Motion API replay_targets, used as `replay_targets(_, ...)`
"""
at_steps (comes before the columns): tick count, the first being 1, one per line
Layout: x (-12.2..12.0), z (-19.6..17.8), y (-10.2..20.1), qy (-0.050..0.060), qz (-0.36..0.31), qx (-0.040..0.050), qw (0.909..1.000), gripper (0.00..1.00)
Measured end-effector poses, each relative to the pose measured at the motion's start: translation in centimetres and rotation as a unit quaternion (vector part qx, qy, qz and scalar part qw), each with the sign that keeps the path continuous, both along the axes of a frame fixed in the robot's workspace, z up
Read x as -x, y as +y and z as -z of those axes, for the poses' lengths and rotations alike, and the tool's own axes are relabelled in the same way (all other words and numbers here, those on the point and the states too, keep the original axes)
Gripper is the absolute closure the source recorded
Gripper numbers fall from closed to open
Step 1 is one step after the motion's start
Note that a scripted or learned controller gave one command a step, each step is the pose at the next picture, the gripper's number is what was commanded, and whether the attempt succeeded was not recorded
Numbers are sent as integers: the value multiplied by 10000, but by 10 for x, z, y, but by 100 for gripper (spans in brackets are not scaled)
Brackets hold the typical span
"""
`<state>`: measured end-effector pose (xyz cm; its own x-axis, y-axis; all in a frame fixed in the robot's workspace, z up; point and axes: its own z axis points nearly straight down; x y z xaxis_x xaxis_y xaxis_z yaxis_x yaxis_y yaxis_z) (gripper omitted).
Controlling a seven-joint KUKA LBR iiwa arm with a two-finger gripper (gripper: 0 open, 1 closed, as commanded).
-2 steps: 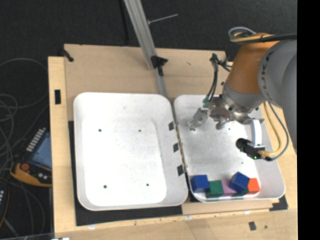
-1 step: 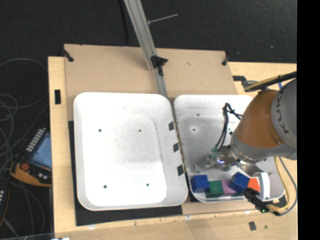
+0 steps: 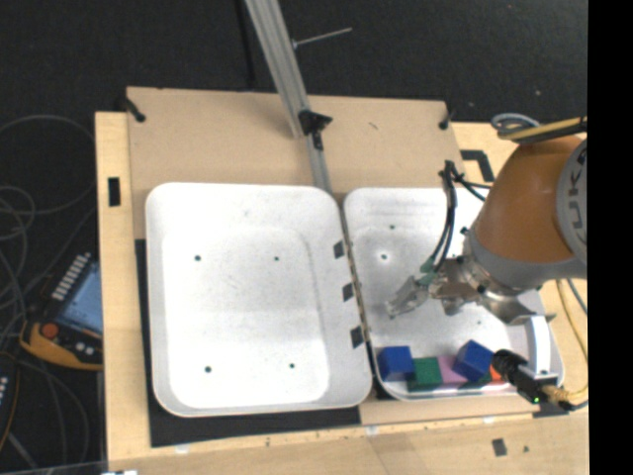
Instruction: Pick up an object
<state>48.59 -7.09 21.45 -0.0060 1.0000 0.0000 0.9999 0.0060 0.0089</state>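
My gripper (image 3: 404, 298) hangs over the middle of the right bin (image 3: 396, 221), pointing left from the orange and grey wrist. Its fingers stand slightly apart and I see nothing between them. Along that bin's front wall lie a blue block (image 3: 396, 360), a green block (image 3: 426, 372), a pink piece (image 3: 451, 370) and a second blue block (image 3: 474, 358) with an orange edge. All of them lie below and to the right of the fingertips, apart from them.
The left bin (image 3: 247, 295) sits beside the right one on a tan board. A grey metal rail (image 3: 287, 67) slants in from the top. Cables and a handheld pendant (image 3: 69, 310) lie off the bench at left.
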Motion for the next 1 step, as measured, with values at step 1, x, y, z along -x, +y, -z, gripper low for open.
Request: replay_targets(1, 0, -74, -13, -9, 19, 12, 10000, 0)
